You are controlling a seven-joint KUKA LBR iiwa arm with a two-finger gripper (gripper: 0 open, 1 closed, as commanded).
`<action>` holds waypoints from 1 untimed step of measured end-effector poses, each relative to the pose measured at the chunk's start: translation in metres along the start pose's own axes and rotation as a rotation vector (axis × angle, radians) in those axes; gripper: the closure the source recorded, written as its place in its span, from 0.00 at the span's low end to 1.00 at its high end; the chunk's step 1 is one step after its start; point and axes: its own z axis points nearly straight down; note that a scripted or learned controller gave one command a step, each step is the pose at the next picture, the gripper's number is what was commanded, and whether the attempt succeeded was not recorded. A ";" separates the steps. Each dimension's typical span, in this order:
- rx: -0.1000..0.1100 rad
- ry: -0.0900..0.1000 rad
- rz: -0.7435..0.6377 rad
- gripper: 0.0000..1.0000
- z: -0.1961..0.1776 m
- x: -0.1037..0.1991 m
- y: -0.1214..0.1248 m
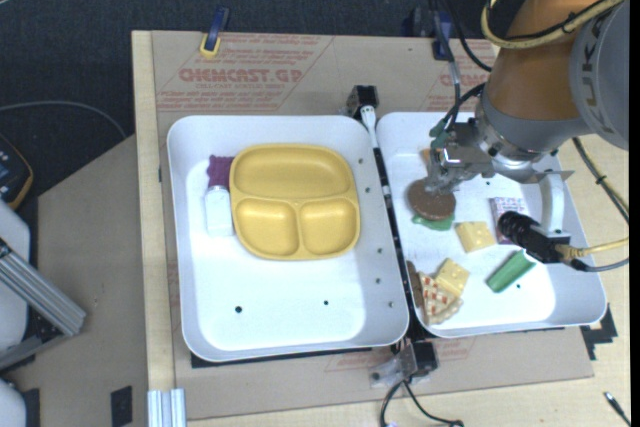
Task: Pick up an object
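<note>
Arm is seen reaching in from the right over the right-hand shallow white bin [575, 300]; jaws [440, 183] are positioned directly above a round brown disc-shaped object [433, 205], which lies on a small green flat piece [437, 222] in the bin's left part; whether the jaws are wide, narrow or closed on anything cannot be told, as the view is blocked by the wrist. No object is seen lifted; the pick is judged as not yet done; descent or closure, then lift, is judged as left. Other candidates in the same bin: a pale yellow cheese-like wedge [474, 235], a green oblong block [508, 272], a yellow-and-red checked piece [440, 293]. In the left-hand white bin [270, 315] a yellow divided plastic plate [295, 200] is seen, beside a purple item [219, 170] and a white bottle-like item [217, 212]; both bins are carried by the worktop [160, 215].
</note>
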 end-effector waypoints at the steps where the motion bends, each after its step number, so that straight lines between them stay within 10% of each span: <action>1: -0.004 -0.002 0.002 1.00 -0.010 -0.012 0.002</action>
